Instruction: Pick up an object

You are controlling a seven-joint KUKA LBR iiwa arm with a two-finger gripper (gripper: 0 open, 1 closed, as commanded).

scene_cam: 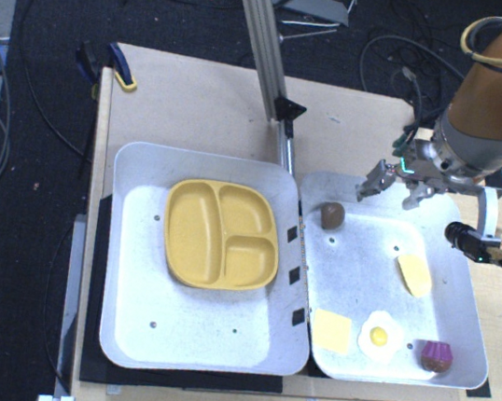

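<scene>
The right bin [461,304] holds a brown round lump [332,215] at its far left corner, a yellow wedge [415,274], a yellow square slice [332,331], a fried egg [379,337] and a purple piece [436,356]. My gripper [393,189] hangs above the bin's far edge, to the right of the brown lump. Its two fingers are spread, and nothing sits between them.
The left bin [119,316] carries a yellow divided plate [222,236]. A slanted metal pole [269,56] runs down to the gap between the bins. Cables lie on the dark floor around the bench.
</scene>
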